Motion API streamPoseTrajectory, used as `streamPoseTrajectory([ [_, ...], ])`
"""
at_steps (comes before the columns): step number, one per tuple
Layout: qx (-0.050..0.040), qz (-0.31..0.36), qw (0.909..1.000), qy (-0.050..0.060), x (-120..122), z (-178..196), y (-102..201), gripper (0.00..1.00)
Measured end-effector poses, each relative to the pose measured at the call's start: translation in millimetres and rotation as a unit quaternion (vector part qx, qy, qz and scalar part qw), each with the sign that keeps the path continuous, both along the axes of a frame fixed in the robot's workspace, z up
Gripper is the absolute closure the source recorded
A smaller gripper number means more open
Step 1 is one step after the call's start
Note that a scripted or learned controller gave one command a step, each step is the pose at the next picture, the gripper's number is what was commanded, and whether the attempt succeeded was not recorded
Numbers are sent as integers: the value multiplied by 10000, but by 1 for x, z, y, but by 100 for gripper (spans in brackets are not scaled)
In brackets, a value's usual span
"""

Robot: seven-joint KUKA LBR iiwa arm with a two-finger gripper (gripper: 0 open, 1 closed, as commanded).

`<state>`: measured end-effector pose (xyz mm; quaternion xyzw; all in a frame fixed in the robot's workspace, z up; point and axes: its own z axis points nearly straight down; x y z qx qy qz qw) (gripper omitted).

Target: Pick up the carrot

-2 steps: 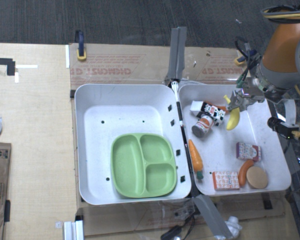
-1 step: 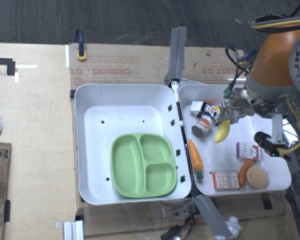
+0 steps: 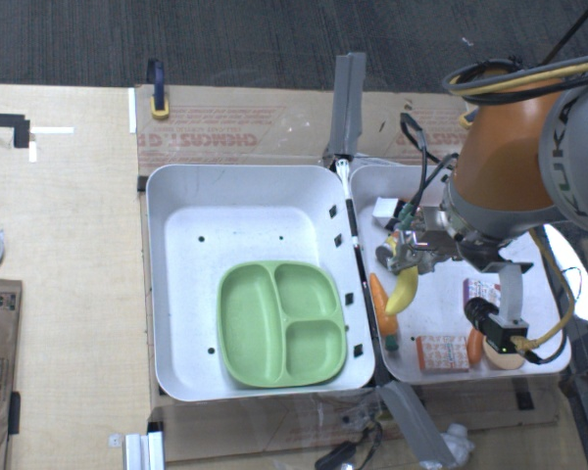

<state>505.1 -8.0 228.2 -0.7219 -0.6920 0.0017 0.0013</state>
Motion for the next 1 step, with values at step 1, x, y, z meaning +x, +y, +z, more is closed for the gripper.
streamPoseTrajectory([
  [1,-9,-667,9978,-9,-27,57,118,100],
])
